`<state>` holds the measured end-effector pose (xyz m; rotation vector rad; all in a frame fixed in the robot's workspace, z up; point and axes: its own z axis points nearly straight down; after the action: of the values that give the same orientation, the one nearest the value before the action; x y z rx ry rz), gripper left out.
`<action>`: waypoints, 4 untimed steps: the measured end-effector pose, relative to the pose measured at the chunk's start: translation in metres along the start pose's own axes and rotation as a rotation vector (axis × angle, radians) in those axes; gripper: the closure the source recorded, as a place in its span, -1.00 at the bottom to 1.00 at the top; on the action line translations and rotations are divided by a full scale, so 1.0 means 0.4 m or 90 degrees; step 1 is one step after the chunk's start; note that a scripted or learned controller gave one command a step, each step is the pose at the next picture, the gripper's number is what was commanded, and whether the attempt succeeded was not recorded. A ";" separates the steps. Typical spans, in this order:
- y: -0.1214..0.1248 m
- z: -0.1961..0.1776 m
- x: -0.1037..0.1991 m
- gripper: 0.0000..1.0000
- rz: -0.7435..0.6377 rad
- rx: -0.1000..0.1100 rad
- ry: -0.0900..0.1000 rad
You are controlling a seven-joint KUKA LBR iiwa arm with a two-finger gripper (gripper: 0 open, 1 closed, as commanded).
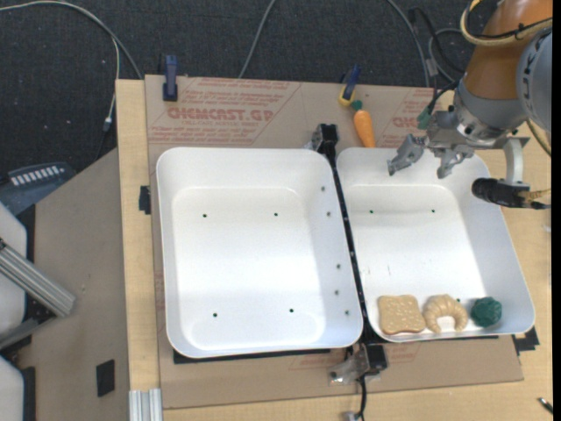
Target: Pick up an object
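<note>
**Currently: gripper spread and unloaded over the right bin's far edge**

Starting at the left, a bare aluminium rail [35,283] lies at a slant off the bench edge. On the bench, a brown cardboard sheet with red print [219,112] is held at its far edge by a blue clamp [169,67] and a second blue clamp [351,79].

The left shallow white plastic bin [180,261] sits on that sheet; only small dark dots mark its floor. A black clip [327,136] stands at the far end of the seam where the two bins meet, edges touching.

Just beyond the far rim of the right shallow white plastic bin [504,244] lies an orange carrot-shaped toy [363,127], outside the bin, on the cardboard.

Along the right bin's near wall three items lie in a row: a tan square toast-like piece [400,314], a pale croissant-shaped piece [445,312] touching it, and a dark green rounded lump [486,310] just beside that, in the near right corner.

Over the far edge of the right bin hangs the grey two-finger gripper [429,160], fingers spread apart with nothing between them. It is well apart from the three items. Above it rises the arm's orange band [508,38].
</note>
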<state>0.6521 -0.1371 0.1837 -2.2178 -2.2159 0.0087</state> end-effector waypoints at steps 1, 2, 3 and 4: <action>0.005 -0.014 0.001 -1.00 -0.001 -0.006 0.000; -0.014 0.118 -0.015 -1.00 -0.001 -0.004 0.000; -0.015 0.248 -0.014 -1.00 -0.001 -0.004 0.000; -0.011 0.214 -0.015 1.00 -0.001 -0.007 0.000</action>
<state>0.6469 -0.1428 0.0981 -2.2222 -2.2231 -0.0025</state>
